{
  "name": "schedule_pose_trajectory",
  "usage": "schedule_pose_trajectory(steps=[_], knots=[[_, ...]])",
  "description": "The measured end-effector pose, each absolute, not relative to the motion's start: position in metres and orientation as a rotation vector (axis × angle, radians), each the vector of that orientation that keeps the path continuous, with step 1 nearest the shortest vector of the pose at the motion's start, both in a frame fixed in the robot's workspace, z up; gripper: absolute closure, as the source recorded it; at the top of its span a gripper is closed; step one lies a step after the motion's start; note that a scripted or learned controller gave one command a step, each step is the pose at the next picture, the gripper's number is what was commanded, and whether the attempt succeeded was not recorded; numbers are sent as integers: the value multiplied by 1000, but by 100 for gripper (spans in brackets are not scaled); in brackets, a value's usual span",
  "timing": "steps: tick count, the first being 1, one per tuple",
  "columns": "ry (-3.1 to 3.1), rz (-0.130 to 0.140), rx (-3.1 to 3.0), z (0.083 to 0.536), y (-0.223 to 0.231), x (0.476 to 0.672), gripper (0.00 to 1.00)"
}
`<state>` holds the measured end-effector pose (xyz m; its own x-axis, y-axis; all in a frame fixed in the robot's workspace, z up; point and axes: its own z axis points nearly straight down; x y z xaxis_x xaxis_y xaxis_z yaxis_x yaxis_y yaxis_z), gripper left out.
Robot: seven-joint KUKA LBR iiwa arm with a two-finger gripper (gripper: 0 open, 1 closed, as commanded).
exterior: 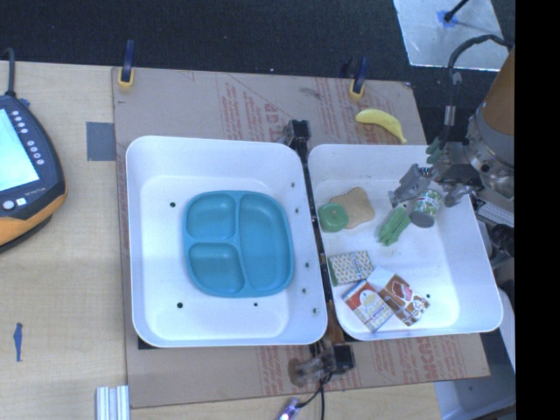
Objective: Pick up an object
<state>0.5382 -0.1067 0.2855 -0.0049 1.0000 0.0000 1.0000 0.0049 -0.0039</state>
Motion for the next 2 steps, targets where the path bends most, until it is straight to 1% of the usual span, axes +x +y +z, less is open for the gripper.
schedule_pose_trajectory(steps=[1, 2], knots=[[-2225, 7, -2213, 91, -125, 553, 0], [-2227, 6, -2213, 92, -97, 600, 0]])
